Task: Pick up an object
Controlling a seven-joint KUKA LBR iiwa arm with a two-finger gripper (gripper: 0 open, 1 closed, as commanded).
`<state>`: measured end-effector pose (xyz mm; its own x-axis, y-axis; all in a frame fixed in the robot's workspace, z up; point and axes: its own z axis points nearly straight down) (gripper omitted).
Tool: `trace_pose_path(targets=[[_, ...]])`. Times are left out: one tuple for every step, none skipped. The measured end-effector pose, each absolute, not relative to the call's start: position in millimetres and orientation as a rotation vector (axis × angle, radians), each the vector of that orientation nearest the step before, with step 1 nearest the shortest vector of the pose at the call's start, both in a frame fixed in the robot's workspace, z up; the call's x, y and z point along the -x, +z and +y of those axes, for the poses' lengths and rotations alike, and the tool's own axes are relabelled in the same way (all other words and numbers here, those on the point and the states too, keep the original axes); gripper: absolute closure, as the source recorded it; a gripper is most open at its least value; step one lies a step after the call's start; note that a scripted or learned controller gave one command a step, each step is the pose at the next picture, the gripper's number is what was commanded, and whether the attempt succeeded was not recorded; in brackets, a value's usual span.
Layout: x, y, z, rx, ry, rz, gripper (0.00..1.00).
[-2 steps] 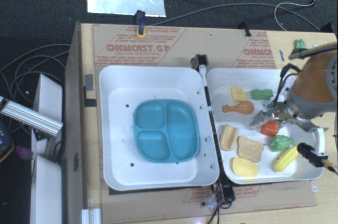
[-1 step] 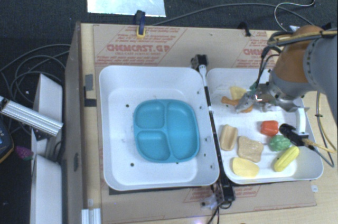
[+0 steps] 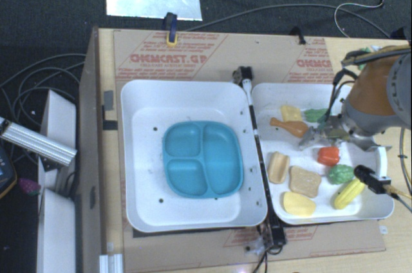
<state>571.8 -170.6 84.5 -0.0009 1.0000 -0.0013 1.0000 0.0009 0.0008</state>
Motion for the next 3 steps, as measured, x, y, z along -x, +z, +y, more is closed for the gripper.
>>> trace_pose_path(targets=[[-628.3,85.1,-117.9,-2.215,0.005,2.225,0.00],[-629.0,96.0,-118.7,-2.211,0.006,2.225,1.00],[-617.3,186.0,-31.4,-2.214,0.007,2.226,1.00]])
